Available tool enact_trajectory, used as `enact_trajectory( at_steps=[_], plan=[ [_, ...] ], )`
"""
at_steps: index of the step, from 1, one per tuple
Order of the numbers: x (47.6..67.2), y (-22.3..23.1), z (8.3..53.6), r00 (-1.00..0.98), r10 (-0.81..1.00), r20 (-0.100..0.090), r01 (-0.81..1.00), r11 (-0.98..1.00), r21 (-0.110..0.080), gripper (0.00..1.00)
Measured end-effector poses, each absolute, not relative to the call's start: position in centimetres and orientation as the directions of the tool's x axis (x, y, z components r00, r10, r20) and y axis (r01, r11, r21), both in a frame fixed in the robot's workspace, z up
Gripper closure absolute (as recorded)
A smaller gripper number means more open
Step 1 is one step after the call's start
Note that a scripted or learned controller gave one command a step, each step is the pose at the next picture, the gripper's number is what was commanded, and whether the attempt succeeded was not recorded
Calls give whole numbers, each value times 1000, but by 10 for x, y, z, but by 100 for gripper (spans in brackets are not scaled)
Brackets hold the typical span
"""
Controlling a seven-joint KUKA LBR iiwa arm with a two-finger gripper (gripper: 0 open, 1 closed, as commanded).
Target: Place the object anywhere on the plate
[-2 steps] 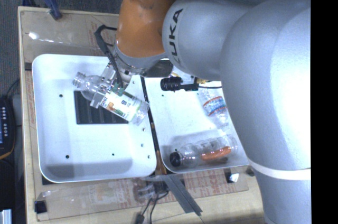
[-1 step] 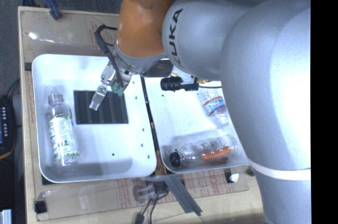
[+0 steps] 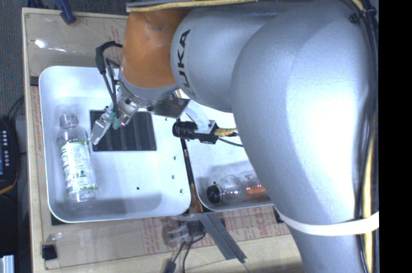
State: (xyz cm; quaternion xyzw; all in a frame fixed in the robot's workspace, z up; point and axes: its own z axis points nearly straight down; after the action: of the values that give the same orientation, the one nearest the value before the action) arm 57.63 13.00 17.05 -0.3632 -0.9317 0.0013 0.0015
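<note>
Two white bins sit side by side: the left bin [image 3: 51, 201] holds a clear bottle [image 3: 76, 162] lying near its left wall and a dark plate [image 3: 132, 133]. Over the plate's left edge hovers the gripper [image 3: 103, 129]; its spread cannot be told. Another bottle [image 3: 235, 190] lies in the right bin [image 3: 206, 206].

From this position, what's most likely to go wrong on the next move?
1. The gripper hangs over the dark rectangular plate in the left white bin, while the clear plastic bottle with a green-and-white label lies apart, near the bin's left wall. Closing here would probably grab nothing.
2. That bottle lies on its side and may roll when touched.
3. The bulky grey arm hides much of the right bin, where a second clear bottle lies, so contact there would be hard to spot.
</note>
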Motion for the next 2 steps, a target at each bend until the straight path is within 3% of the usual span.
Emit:
enact_trajectory(
  at_steps=[1,2],
  plan=[
    [627,140,139,-994,109,-2,109,994,0,0],
    [639,110,94,-970,-243,-2,-243,970,1,0]
  ],
)
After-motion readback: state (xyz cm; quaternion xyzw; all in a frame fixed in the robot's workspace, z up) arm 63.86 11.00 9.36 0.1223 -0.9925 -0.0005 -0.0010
